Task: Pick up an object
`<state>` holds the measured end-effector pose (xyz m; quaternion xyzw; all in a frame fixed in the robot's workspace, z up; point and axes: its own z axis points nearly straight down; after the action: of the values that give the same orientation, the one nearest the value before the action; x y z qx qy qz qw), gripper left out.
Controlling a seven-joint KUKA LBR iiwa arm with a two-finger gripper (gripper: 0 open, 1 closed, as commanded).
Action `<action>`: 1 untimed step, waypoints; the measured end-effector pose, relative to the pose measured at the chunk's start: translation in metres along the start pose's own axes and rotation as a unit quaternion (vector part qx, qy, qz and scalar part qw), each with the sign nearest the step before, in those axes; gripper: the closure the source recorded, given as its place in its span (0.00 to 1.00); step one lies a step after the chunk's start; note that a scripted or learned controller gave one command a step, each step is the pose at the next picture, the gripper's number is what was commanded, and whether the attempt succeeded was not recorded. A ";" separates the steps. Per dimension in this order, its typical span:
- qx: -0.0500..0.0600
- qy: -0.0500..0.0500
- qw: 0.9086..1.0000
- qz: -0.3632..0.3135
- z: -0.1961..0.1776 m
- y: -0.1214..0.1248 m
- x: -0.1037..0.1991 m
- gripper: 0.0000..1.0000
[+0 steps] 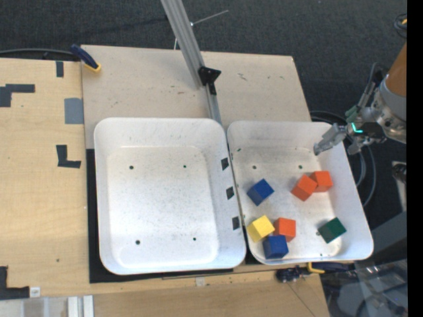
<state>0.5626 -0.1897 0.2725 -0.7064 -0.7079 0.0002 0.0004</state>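
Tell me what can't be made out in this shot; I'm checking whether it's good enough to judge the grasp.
- Gripper, camera view: small and blurred at the right bin's far corner; whether it is open or shut cannot be told.
- Arm: cut off by the right edge.
- Two orange blocks: they look pressed together, but contact cannot be confirmed.
- Lower blue block: partly tucked beside the yellow block; contact is unclear.

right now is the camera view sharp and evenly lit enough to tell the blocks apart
In the camera view light is even and soft, with no strong glare on the right bin; the blue cube, yellow cube and green cube read sharply with short shadows, while the end effector at the bin's edge looks slightly blurred.
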 end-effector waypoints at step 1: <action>0.003 0.000 1.000 0.001 0.063 0.000 -0.005 0.00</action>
<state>0.5628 -0.1948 0.2096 -0.7070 -0.7072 0.0025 0.0029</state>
